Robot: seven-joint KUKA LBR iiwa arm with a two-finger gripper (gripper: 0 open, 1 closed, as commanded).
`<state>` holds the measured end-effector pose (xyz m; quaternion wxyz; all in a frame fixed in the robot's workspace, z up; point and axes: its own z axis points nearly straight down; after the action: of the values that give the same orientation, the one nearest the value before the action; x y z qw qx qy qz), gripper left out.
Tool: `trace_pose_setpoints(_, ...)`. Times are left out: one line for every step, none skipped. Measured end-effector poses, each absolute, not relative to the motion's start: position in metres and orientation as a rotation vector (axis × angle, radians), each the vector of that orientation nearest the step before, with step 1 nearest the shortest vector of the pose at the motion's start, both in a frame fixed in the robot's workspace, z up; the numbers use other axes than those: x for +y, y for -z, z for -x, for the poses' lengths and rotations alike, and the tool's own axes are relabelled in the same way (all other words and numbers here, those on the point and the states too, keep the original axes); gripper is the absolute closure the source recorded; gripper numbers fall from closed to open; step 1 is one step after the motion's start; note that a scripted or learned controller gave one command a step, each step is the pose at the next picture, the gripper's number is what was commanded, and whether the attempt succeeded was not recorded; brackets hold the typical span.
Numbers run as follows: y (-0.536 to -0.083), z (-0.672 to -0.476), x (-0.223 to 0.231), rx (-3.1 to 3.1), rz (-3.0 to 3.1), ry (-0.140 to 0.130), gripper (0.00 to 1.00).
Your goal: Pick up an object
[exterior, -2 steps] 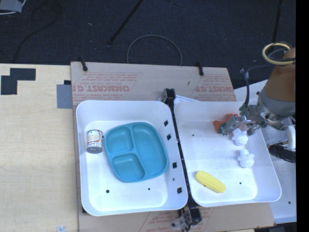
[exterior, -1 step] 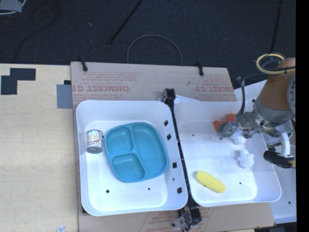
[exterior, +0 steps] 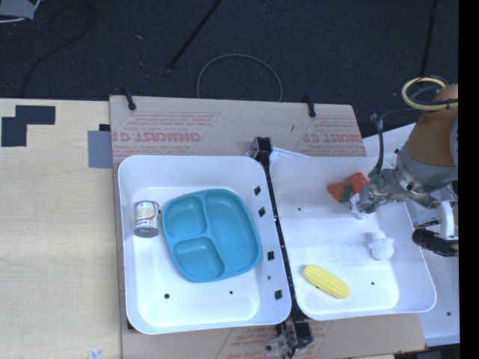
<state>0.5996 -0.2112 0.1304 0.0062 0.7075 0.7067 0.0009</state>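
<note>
In the right bin [exterior: 318, 226] an orange-red toy with a green end [exterior: 349, 187] lies near the far side. My gripper [exterior: 364, 203] hangs low just right of it, close to or touching its right end. Whether anything is in the gripper is not visible. A yellow corn cob [exterior: 325, 281] lies near the bin's front. A small white object [exterior: 381, 246] sits toward the right wall, below the gripper. The grey and orange arm [exterior: 432, 146] comes in from the right.
The left bin [exterior: 146, 305] holds a blue divided plate [exterior: 211, 234] and a small can [exterior: 147, 218] standing at the plate's left. A black divider [exterior: 274, 230] runs between the two bins. Cardboard [exterior: 224, 129] lies under both.
</note>
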Motion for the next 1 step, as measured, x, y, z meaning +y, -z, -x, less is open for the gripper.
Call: trace_pose_setpoints(-0.1745,-0.5999,-0.2045,2.223,-2.22,0.0,1.0)
